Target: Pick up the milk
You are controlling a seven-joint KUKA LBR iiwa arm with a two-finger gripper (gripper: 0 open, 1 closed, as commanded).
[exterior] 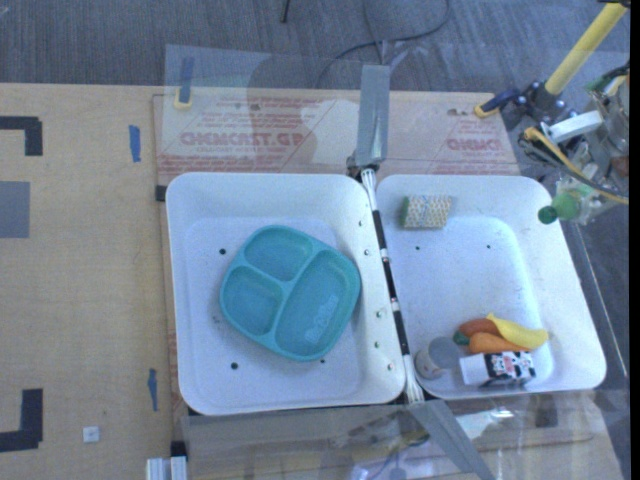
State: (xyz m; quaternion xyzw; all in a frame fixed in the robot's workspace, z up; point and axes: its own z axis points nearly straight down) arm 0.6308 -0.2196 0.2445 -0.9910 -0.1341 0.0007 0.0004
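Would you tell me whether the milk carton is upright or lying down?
Lying down: the milk carton rests lengthwise on the right bin's floor.

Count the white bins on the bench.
2. The left bin holds a teal divided plate. The right bin holds a sponge near its top-left corner, with the milk carton, a banana and a carrot near its bottom edge.

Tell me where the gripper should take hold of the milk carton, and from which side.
Grip the milk carton across its short width, coming straight down from above. It lies flat on its side in the right bin, long axis left to right. The carrot and banana crowd its far side, and the bin wall is near its front, so fingers probably fit best there only narrowly.
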